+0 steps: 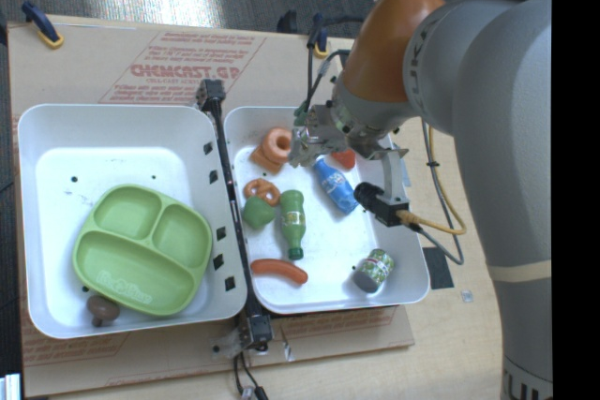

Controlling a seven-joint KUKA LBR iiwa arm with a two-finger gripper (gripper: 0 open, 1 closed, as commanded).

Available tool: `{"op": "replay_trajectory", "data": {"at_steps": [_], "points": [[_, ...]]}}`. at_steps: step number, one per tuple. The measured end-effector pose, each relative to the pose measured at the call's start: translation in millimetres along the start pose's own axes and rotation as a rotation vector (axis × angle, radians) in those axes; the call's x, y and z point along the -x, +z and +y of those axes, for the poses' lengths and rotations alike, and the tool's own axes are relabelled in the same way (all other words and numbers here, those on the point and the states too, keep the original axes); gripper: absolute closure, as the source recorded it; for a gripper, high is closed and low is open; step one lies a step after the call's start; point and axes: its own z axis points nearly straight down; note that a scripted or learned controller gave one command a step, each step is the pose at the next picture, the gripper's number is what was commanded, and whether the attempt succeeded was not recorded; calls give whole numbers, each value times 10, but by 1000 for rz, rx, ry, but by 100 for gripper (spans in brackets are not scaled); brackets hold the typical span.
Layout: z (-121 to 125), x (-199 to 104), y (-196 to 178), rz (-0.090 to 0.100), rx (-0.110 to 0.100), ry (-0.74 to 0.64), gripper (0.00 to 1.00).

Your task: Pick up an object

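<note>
Camera view: blue bottle (334, 185), white label, lying tilted.

Open floor beside can (373, 270)

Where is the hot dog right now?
The hot dog lies in the right bin, near its front edge, just below the green bottle and to the left of the small can.
</note>
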Motion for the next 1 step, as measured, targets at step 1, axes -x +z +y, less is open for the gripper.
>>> {"op": "replay_trajectory", "data": {"at_steps": [1], "points": [[-596,-268,-274,-1,-2,-4,100]]}}
